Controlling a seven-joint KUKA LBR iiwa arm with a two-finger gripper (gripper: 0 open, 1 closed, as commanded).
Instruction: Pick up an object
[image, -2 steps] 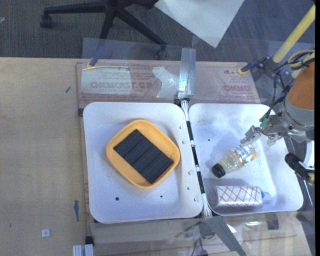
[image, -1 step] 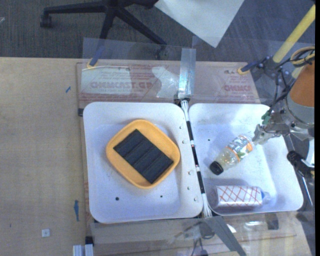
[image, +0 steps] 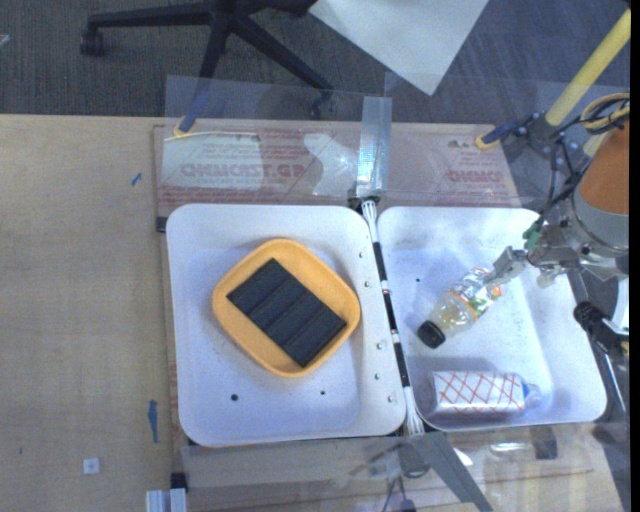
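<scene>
Two shallow white plastic bins sit side by side on the bench. The left bin (image: 200, 400) holds a yellow rounded-square tray with a dark ribbed insert (image: 286, 318), lying flat near the centre. The right bin (image: 560, 400) holds a small clear plastic bottle with a black cap (image: 461, 305), on its side and slanted, cap toward the near left. A packet in clear wrap with a red lattice print (image: 478, 390) rests against the near wall. The two-finger gripper (image: 515, 258) hangs just beside the bottle's base end, apparently lined up for that item. Whether its fingers are apart or closed cannot be told at this scale. Nothing appears held.
</scene>
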